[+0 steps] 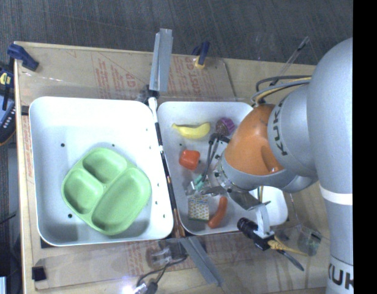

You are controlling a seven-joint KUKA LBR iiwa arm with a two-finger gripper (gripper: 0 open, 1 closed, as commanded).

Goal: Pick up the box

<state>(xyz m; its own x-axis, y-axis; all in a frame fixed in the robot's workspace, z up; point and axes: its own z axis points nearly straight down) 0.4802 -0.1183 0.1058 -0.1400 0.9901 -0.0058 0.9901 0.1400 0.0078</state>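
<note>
- In the right bin (176, 182), the box (199, 209) lies beside the sausage (217, 212).
- My hand (199, 187) hovers just above; grip state I can't tell.
- I'd descend squarely, avoiding the sausage.

bins (48, 164): smooth white plastic, slight sheen
plate (107, 190): glossy green plastic
bench (103, 72): matt, looks like printed cardboard
arm (326, 121): smooth grey shell, satin orange band
box (199, 209): patterned, looks like card
</note>
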